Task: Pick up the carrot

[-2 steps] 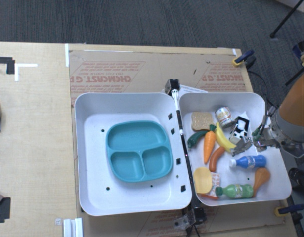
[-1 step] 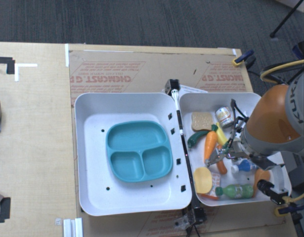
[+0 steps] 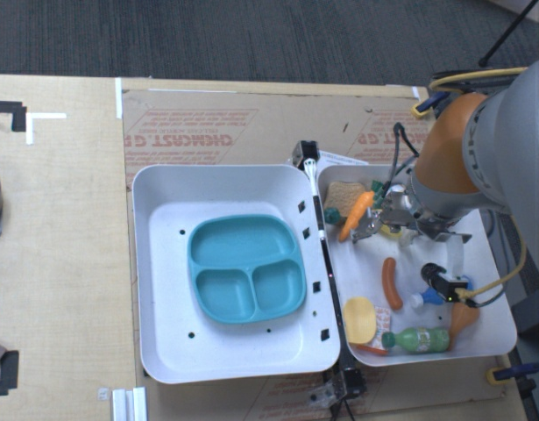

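Carrot (image 3: pixel 356 214) lies beside the jaws (image 3: pixel 371 228); whether they grip it is unclear.

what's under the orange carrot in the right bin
The orange carrot lies partly over a tan bread slice and the white bin floor. Anything directly beneath it is covered.

Bright, even light from overhead, no hard shadows. White bins (image 3: pixel 225 362) near blown out, esp. the left one's front rim; faint soft shadow under the teal tray (image 3: pixel 247 266) at its near edge. Mild sheen on the arm (image 3: pixel 506 139), w/ its orange band slightly glossy. Res is low, focus soft overall: small items in the right bin smear together, cardboard print barely legible. Carpet at top edge dark, grainy. Slight barrel bend at frame edges.
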Controlling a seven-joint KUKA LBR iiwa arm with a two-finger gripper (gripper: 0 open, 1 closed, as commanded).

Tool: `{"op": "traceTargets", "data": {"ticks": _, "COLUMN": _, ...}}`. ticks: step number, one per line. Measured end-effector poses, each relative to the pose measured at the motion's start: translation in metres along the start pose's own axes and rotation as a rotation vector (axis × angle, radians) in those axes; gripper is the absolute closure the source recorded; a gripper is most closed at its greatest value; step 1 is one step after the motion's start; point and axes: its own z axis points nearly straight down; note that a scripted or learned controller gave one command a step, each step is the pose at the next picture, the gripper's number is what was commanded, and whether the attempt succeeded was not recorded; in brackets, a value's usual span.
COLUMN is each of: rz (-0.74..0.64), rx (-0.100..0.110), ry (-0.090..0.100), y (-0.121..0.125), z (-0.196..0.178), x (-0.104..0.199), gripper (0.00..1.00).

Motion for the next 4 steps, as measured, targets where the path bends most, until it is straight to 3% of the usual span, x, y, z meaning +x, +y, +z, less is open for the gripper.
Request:
{"op": "traceTargets", "data": {"ticks": 1, "rz": 0.150, "rx": 0.016, "ry": 0.000, "y": 0.046, "z": 0.002, "x": -0.034, "gripper": 0.00}}
{"op": "traceTargets", "data": {"ticks": 2, "rz": 0.399, "rx": 0.087, "ry": -0.011, "y": 0.071, "z": 0.006, "x": -0.026, "gripper": 0.00}}
{"op": "traceTargets", "data": {"ticks": 3, "rz": 0.717, "rx": 0.086, "ry": -0.038, "y": 0.074, "z": 0.008, "x": 0.001, "gripper": 0.00}}
{"op": "traceTargets", "data": {"ticks": 4, "rz": 0.763, "rx": 0.003, "ry": 0.000, "y": -0.015, "z": -0.099, "x": 0.044, "gripper": 0.00}}
